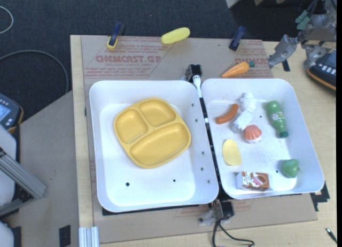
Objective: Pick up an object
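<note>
White right bin (299, 101): 7 items spread loosely; gripper (282, 49) beyond its far edge, finger state unclear.

The arm (320, 24) is cut off by the right edge.

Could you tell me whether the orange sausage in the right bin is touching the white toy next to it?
Apart. The camera view shows a strip of bare bin floor between the orange sausage and the white toy.

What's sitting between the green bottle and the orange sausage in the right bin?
In the camera view, a white toy figure lies between the orange sausage and the green bottle, with a red-orange ball just below that line.
</note>
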